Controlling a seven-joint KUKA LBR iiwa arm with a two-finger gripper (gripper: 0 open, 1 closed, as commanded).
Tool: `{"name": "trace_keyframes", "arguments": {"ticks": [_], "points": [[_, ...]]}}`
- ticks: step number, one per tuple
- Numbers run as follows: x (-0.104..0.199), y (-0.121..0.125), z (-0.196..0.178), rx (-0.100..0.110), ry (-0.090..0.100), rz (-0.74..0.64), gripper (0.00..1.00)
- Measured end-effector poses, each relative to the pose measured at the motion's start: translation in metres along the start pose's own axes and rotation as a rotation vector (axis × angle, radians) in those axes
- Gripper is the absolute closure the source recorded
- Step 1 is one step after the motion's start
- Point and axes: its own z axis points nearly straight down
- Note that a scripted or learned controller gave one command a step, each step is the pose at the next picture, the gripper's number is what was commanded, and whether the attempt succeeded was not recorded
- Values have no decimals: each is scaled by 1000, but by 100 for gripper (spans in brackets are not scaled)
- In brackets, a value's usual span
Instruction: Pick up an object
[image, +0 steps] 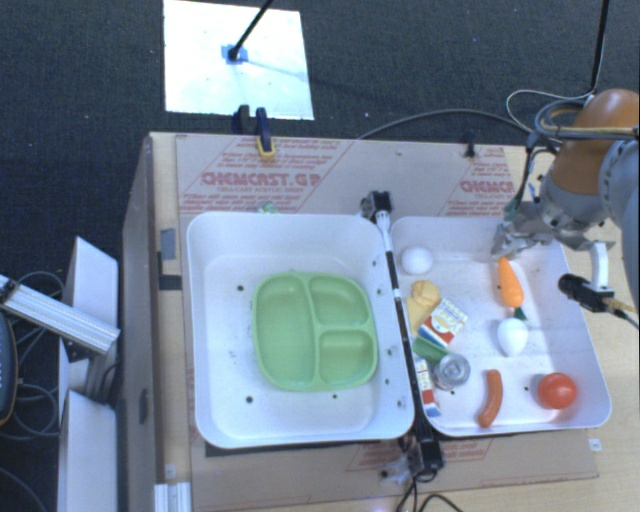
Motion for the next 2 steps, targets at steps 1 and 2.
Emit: {"name": "trace_keyframes", "arguments": {"ticks": [1, 2], "points": [[38, 0, -83, 0, 1, 1, 100], [122, -68, -152, 4, 3, 3, 100]]}}
